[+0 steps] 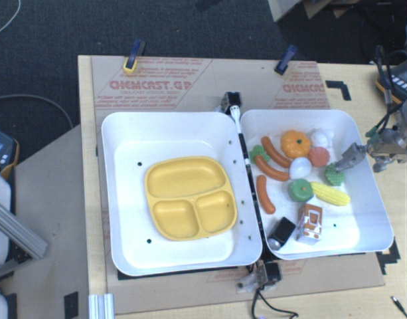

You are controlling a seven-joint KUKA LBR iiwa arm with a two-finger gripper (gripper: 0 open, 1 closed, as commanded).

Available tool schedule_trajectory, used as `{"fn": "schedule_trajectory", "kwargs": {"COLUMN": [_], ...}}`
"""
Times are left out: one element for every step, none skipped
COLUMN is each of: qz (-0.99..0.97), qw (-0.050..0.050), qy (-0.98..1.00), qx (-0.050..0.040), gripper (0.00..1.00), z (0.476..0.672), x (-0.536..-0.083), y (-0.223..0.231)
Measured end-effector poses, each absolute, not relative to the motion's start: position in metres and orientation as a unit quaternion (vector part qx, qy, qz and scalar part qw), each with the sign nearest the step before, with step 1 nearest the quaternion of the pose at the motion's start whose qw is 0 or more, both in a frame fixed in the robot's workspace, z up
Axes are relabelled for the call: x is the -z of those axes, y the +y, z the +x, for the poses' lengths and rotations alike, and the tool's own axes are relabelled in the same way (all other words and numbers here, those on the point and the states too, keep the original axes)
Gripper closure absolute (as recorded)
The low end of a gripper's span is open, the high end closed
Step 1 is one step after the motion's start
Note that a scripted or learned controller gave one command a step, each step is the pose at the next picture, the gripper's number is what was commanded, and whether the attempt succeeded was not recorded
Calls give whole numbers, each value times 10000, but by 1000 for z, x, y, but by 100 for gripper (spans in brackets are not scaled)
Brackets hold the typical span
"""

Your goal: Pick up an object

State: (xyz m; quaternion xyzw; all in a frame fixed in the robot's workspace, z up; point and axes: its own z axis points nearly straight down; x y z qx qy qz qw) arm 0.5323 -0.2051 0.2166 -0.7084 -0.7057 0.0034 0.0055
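The hand (352,157) is seen at the right bin's (369,234) right side, just above the broccoli (334,175); whether it is released or clenched cannot be told. The corn (330,193), pumpkin (295,143) and sausages (265,194) are spread nearby. A yellow tray (190,197) is held in the left bin (120,178).

Tray (188,198) in left bin (117,178); toys (299,168) in right bin (369,218).

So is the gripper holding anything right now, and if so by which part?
Cannot be told. The gripper sits at the right bin's right side, beside the broccoli, with nothing visibly between its fingers.
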Motion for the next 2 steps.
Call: {"fn": "schedule_trajectory", "kwargs": {"qz": [-7072,-7074], "qw": [-2,31], "qy": [-7070,-7068], "qx": [-1,-14], "gripper": [0,0], "z": [535,538], "x": [-224,-169], "y": [-205,-214]}}
